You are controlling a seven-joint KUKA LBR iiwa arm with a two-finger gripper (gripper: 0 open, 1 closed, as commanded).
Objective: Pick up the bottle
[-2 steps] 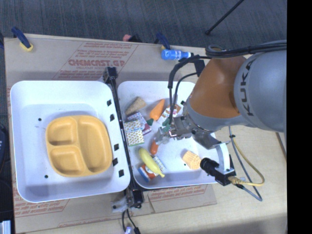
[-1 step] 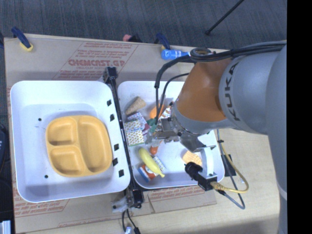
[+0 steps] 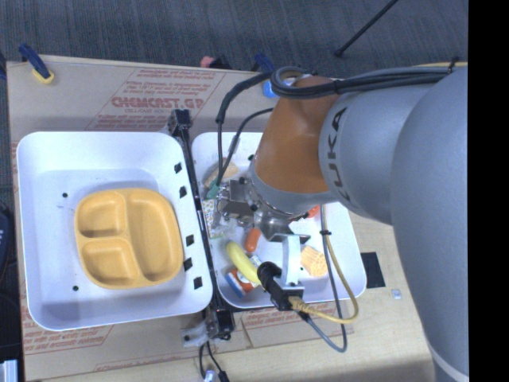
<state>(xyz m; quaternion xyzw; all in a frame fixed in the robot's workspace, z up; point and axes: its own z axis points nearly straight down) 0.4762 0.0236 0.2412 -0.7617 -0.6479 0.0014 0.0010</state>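
My gripper is low inside the right bin, near its left wall, and the orange-banded wrist covers much of the bin's middle. Around it lie small items: a yellow banana, an orange carrot-like piece, a small red, white and blue item at the front edge, and a tan waffle-like piece. I cannot tell which of these, if any, is the bottle. A green and pale item lies just left of the gripper. The arm hides whatever sits under it.
The left bin holds a yellow divided tray. A black divider with clips runs between the two bins. A yellow cable loops over the right bin's front rim. Brown cardboard lies behind the bins.
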